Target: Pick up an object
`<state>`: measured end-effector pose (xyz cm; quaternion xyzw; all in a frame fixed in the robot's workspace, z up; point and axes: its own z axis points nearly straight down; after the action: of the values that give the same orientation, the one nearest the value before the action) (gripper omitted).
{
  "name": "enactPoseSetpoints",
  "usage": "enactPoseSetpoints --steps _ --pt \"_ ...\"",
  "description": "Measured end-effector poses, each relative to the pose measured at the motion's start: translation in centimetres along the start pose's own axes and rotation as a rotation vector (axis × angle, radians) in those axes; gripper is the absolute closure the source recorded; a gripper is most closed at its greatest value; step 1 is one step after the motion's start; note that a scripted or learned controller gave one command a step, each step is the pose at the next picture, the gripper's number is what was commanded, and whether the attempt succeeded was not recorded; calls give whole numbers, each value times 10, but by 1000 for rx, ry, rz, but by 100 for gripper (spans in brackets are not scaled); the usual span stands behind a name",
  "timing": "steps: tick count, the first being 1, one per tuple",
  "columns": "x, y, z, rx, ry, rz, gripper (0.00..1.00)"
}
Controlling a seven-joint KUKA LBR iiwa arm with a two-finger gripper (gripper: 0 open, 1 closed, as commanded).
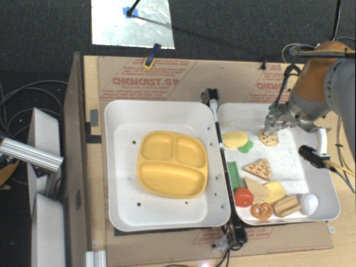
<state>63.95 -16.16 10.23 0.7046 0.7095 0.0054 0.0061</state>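
Left bin (119, 166) holds a yellow divided plate (171, 164), long axis running left-right, lying flat. Right bin (328, 196) has toy food: yellow-green piece (237, 141), green stick (233, 175), tomato (243, 197), pizza slice (259, 169) tip pointing left, pretzel (261, 210), bread roll (286, 205), egg (308, 203). Round cookie (269, 140), no clear long axis, lies flat at the bin's back with the pincer (271, 128) right over it; cannot tell how wide it stands.

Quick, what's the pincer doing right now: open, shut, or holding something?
Pincer: low in the right bin, right over the round cookie; open or closed cannot be told from this view, and no item is seen gripped.
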Motion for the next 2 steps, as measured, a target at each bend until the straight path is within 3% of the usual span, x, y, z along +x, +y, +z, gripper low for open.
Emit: enactPoseSetpoints --steps 1,2 --pt "0 -1 1 2 0 0 0" --pt "-48 15 -1 11 -2 7 0"
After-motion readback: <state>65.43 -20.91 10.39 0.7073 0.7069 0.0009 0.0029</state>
